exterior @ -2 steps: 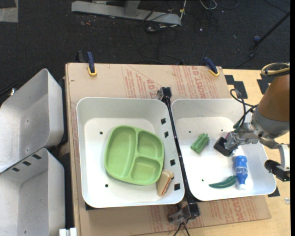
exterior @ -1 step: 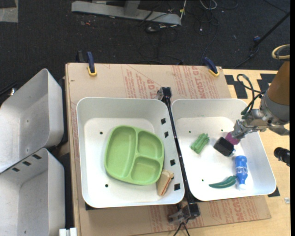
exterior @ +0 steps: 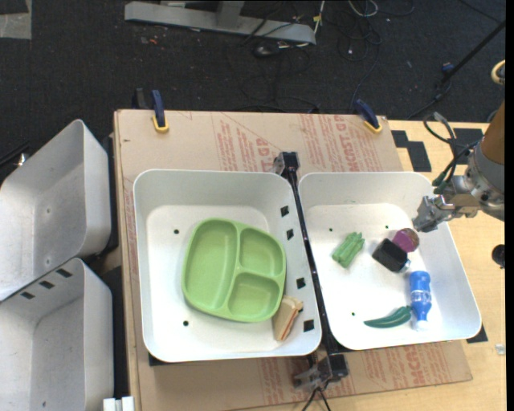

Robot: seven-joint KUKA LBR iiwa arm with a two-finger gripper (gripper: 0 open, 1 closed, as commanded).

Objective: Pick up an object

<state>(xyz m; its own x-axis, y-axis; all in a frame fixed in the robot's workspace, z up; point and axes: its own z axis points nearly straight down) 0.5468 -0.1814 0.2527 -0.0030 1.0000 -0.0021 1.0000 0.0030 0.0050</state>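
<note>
End effector (exterior: 426, 215) hovers over right bin (exterior: 353, 341), just beside the black block (exterior: 390, 255); can't tell its state. Block looks light, stiff, matte, so I'd pinch its flat long sides.

Right bin: green block (exterior: 348, 249), black-purple obj (exterior: 395, 249), blue bottle (exterior: 419, 297), green pepper (exterior: 389, 319).

- dark speckled floor (exterior: 72, 64) around the bench
- loose cables (exterior: 361, 24) (near a grey metal base (exterior: 217, 20))
- brown cardboard bench top (exterior: 241, 136), clamped
</note>
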